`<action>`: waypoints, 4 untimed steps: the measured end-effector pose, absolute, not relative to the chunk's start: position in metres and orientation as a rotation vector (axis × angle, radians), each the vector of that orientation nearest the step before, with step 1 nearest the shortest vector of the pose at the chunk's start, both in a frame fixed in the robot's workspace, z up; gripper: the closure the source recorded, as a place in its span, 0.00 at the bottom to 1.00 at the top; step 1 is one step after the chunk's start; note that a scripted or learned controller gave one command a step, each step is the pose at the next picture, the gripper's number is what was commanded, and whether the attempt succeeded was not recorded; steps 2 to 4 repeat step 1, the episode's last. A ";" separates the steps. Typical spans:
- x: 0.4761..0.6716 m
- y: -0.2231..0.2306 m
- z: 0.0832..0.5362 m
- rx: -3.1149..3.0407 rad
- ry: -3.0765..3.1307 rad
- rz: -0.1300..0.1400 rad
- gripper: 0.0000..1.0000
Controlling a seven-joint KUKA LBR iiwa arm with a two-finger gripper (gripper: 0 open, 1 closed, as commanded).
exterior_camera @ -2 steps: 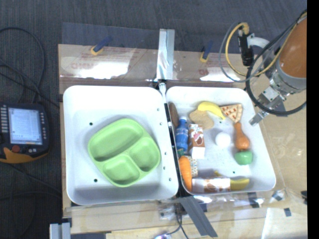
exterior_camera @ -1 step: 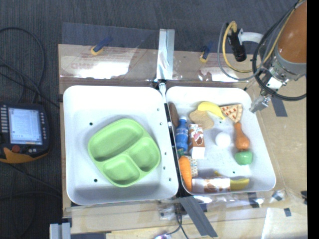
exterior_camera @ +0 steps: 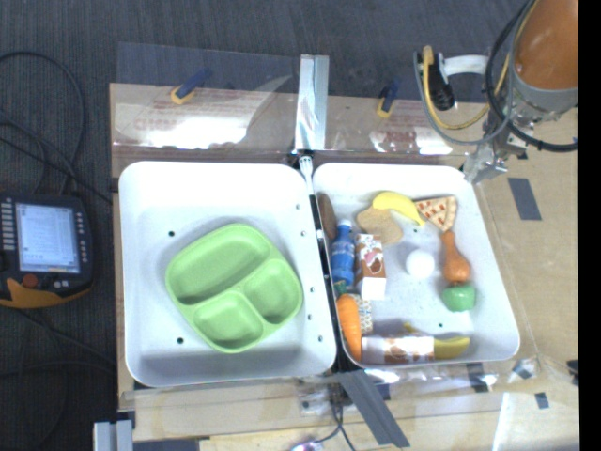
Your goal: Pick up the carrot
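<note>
So the orange carrot [exterior_camera: 348, 325] is lying in the right-hand shallow white bin [exterior_camera: 498, 294], tucked right along its left wall near the front corner, pointing roughly front to back. Just behind it there's a blue plastic bottle [exterior_camera: 342, 256] and a small brown-and-white carton [exterior_camera: 372, 263], and at its front end a brown-labelled tube-shaped package [exterior_camera: 399, 349] lies crosswise, touching or nearly touching it. Rest of that bin is pretty cluttered: a yellow toy banana [exterior_camera: 396, 205], a triangular pizza slice [exterior_camera: 436, 211], a tan round cookie-looking thing [exterior_camera: 378, 224], a white ball [exterior_camera: 419, 264], an orange-brown drumstick shape [exterior_camera: 454, 259] and a green round piece [exterior_camera: 459, 298] just in front of it.

The left white bin [exterior_camera: 150, 205] has a lime green three-compartment plastic tray [exterior_camera: 235, 286] sitting at an angle in the middle.

The grey arm with the orange band [exterior_camera: 549, 31] is up at the back right, off past the corner of the right bin and well away from the carrot. The claw [exterior_camera: 488, 163] looks like it's hanging by that back right corner, but honestly I can't tell if it's released or clenched, too small and murky there.
</note>
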State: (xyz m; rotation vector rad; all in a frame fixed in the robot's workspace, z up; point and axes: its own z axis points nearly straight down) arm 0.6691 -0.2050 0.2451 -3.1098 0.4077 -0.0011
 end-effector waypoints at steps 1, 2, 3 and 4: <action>0.668 -0.220 0.197 -3.120 0.311 0.004 1.00; 0.668 -0.220 0.197 -3.120 0.311 0.004 1.00; 0.668 -0.220 0.197 -3.120 0.311 0.004 1.00; 0.668 -0.220 0.197 -3.120 0.311 0.004 1.00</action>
